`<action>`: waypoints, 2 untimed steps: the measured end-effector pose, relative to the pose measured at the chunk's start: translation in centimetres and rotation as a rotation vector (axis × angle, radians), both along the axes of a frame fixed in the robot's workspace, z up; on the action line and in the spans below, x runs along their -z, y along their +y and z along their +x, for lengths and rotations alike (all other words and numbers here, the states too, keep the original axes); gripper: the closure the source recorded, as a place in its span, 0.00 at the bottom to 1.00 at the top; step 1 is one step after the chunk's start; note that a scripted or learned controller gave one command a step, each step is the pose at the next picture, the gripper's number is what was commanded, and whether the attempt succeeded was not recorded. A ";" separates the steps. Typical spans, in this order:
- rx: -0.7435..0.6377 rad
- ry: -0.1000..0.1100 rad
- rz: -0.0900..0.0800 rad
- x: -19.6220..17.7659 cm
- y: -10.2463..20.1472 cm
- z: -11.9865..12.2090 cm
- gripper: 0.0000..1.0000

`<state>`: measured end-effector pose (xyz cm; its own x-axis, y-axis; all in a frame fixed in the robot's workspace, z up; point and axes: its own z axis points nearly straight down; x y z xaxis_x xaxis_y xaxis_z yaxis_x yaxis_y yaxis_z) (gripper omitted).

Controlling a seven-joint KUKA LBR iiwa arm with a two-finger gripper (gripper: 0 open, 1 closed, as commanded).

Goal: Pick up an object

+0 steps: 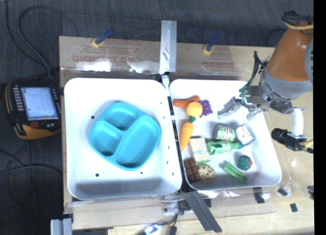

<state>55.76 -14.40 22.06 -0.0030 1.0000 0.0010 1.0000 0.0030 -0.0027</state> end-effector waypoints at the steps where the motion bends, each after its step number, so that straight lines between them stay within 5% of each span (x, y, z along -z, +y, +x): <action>1: -0.156 -0.016 -0.002 13.0 -2.2 -1.9 0.00; 2: -0.156 -0.016 -0.002 13.0 -2.2 -1.9 0.00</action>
<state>53.88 -16.63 9.04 -0.1588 0.9873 -0.0024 0.9872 0.1588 0.0129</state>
